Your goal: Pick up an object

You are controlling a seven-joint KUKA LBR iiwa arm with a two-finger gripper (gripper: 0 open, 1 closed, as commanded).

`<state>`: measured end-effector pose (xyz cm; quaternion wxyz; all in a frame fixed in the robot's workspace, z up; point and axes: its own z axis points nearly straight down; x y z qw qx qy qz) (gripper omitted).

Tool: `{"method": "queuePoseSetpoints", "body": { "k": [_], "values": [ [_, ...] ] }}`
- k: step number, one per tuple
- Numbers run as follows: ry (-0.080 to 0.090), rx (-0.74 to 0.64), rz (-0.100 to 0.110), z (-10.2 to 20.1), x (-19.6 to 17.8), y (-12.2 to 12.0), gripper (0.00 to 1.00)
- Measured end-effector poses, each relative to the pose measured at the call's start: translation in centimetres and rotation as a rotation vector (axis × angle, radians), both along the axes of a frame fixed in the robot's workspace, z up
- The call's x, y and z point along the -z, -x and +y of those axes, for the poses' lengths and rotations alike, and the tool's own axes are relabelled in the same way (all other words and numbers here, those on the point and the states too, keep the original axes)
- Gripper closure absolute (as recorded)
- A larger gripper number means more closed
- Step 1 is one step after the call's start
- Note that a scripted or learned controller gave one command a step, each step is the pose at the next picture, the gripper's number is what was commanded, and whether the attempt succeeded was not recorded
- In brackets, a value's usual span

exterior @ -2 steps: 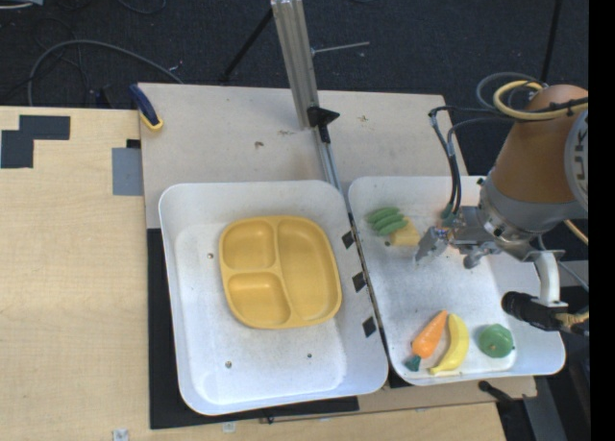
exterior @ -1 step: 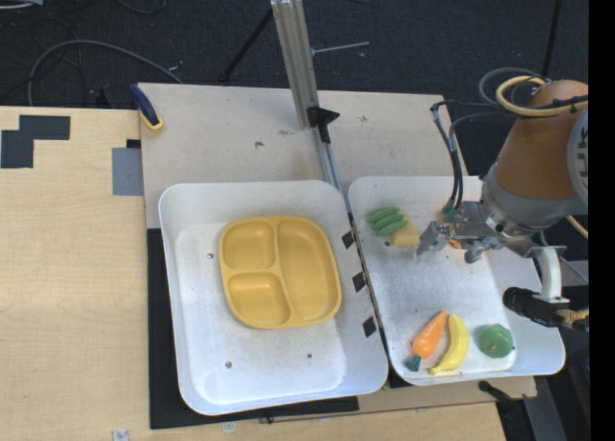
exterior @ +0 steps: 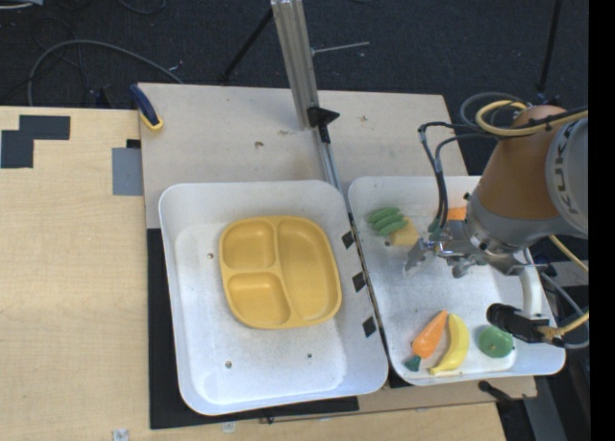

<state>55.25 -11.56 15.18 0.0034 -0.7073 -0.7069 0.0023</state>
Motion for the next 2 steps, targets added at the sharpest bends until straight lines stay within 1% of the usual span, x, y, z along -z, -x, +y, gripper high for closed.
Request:
{"method": "queuePoseSetpoints", "body": {
  "k": [1, 2],
  "values": [
    [-0.001, 0.000, 0.001, 0.6, 4.6, 0.5, 0.00],
    [0.000, 0.000, -0.011, 0.5, 5.7, 0.2, 0.00]
  ]
}}
